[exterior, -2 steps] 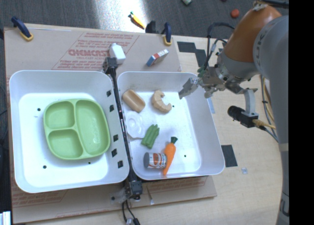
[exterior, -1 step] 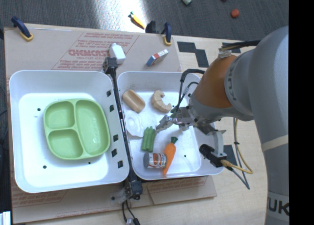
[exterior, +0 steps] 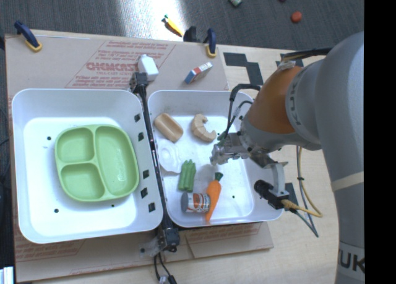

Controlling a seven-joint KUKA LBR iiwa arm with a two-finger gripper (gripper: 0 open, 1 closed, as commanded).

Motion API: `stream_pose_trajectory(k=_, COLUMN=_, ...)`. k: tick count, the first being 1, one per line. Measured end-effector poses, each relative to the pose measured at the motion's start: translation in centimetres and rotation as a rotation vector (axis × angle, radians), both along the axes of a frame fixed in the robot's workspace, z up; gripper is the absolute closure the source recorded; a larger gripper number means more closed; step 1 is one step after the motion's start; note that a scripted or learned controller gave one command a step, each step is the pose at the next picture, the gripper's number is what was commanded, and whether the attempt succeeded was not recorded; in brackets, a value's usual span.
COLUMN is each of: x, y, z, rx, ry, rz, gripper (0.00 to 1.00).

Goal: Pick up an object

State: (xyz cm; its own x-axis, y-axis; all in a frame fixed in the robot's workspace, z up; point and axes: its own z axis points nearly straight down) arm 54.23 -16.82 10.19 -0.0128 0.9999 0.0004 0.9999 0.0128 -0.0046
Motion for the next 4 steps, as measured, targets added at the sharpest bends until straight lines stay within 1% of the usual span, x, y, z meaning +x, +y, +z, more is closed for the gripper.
stream_pose_trajectory(k=1, x=-2.5, y=0.3, z=13.0, rx=-0.001, ry=-0.005, rz=-0.007, gripper=1.0)
stream_pose_trajectory(k=2, x=-6.6, y=0.5, z=13.0, rx=-0.001, ry=-0.002, rz=-0.007, gripper=1.0)
stream_pose_trajectory(k=3, x=-6.5, y=1.1, z=14.4, rx=-0.001, ry=-0.006, rz=-0.006, gripper=1.0)
stream_pose_trajectory(k=4, x=-6.5, y=2.1, z=13.9, rx=0.0, ry=-0.003, rz=-0.005, gripper=1.0)
